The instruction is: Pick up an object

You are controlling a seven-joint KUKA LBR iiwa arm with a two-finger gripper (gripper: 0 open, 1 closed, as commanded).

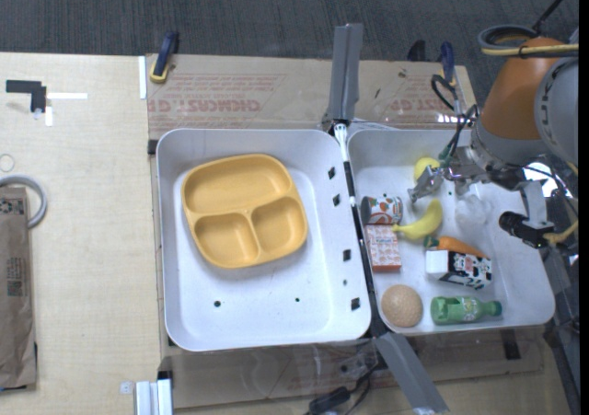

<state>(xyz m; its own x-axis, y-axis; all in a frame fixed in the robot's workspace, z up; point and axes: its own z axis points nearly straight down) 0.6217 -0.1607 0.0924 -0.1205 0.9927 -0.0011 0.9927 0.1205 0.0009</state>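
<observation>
The arm (543, 100) is a thick, rounded thing, smooth grey casing on the right side with a broad orange band (511, 100) wrapped round it like a glossy dome. A dark ring sits on top of the orange part, and thin black cables loop off it toward the upper right. Below the band the wrist narrows into a cluster of metal and black fittings, with bits of silver bracket and a black cylindrical piece sticking out to the side. The gripper (430, 185) is small, grey metal, slim at its tips.
</observation>
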